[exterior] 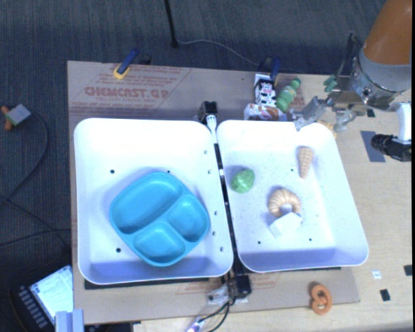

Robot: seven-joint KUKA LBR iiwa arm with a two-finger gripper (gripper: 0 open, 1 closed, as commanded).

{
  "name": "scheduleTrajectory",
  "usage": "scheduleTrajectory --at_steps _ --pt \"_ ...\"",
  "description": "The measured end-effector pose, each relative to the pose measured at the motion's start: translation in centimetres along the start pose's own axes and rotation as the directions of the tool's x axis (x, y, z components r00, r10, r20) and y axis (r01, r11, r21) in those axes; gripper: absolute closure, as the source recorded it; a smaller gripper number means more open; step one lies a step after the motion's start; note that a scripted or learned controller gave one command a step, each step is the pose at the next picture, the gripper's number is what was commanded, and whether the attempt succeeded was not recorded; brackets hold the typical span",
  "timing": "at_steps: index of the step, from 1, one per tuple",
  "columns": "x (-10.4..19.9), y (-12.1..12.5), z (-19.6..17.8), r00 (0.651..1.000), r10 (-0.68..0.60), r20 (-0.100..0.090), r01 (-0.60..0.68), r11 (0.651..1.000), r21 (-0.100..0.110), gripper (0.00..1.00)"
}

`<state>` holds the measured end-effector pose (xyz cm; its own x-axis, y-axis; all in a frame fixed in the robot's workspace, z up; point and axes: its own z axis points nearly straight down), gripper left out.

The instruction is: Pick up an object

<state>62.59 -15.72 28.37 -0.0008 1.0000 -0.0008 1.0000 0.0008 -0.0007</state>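
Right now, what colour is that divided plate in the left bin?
Light blue divided plate, seen from the overhead camera view.

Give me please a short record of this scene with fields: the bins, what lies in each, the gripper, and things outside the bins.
left bin: holds a blue divided tray with three compartments
right bin: holds a green ball-like toy, an ice cream cone toy, a croissant toy and a white flat piece touching the croissant
gripper: above the right bin's far corner, holding nothing visible
outside the bins: an orange pretzel-like toy on the bench in front of the right bin
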Motion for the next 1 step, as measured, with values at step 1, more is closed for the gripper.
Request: scheduleTrajectory --at_steps 1 --pt "0.36 -0.09 17.43 1.0 0.001 -0.001 -0.001 1.0 0.005 0.0"
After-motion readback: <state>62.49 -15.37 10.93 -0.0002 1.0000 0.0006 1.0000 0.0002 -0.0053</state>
